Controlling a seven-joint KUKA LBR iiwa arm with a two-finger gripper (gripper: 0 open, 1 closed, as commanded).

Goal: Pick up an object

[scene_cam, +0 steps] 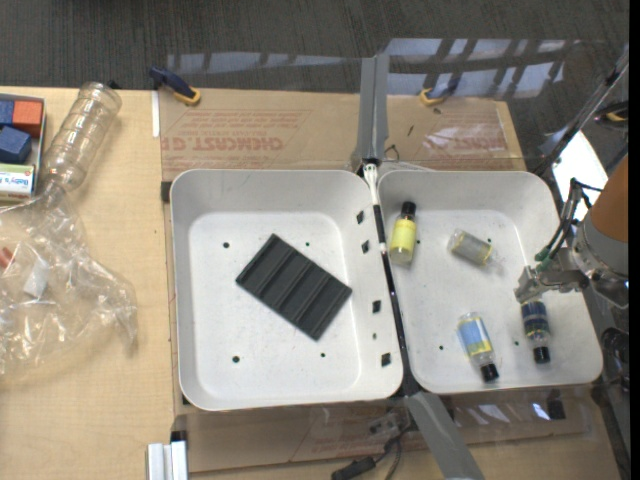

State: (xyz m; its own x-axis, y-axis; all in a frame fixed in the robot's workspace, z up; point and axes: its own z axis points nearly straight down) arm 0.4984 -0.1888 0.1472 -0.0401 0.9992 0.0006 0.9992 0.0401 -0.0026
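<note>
Ribbed pad (293,285) in left bin (190,298); four bottles in right bin (440,368), gripper (530,290) at its right edge.

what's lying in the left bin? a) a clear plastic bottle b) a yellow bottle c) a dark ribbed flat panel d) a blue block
c: the dark ribbed flat panel lies alone on the floor of the left bin, while the yellow bottle sits in the right bin and the clear plastic bottle lies out on the bench.
</note>
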